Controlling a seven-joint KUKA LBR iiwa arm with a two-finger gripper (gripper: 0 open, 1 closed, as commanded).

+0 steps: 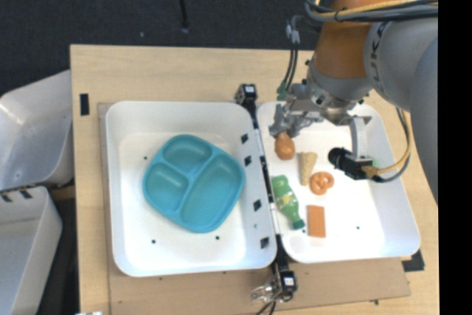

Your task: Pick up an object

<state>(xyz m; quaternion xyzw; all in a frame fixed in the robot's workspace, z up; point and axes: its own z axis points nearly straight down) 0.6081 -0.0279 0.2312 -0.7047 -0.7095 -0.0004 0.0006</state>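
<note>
- Brown egg-shaped object lies near the right bin's left wall, toward its far edge, loose on the floor.
- Gripper hangs just above it, fingers spread, pinching nothing, apparently lined up for that pick.

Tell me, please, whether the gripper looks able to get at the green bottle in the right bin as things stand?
Probably yes. The green bottle lies uncovered beside the bin's left wall, apart from the orange block, and the gripper hangs over the same bin. The wall may crowd one side.
</note>
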